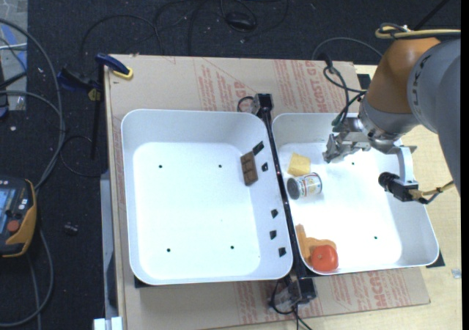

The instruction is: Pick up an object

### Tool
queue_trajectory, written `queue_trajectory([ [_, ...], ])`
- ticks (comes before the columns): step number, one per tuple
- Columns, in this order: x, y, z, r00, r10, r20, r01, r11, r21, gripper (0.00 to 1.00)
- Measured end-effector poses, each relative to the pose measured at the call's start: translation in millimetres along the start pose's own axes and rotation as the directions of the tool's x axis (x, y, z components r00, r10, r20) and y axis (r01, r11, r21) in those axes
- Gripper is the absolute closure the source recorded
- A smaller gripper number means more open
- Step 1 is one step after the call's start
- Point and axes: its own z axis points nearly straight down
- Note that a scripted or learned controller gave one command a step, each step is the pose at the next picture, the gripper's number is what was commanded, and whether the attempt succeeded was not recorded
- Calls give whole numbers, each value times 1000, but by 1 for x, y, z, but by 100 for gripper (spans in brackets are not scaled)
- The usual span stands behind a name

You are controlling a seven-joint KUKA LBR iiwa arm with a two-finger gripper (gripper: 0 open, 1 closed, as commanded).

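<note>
Pincer (338,148) hangs over the right bin's (418,237) far edge; whether clenched or released I cannot tell. Nearest prey, the yellow block (299,163), lies just to its left, beside the jar (305,186) lying lengthwise across the bin.

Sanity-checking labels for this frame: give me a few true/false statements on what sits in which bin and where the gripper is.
1. The brown block lies in the left bin. True.
2. The small jar stands upright. False: it lies on its side in the right bin.
3. The red-orange round object is in the near corner of the right bin, next to the divider. True.
4. The yellow piece is in the left bin. False: it is in the right bin, just beyond the jar.
5. The gripper is over the left bin. False: it is over the right bin, beyond the jar.
</note>
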Motion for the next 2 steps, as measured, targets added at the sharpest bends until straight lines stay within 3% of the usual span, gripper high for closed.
queue_trajectory([
  [2, 8, 2, -100, 1000, -1, 1, 1, 1000, -4, 100],
])
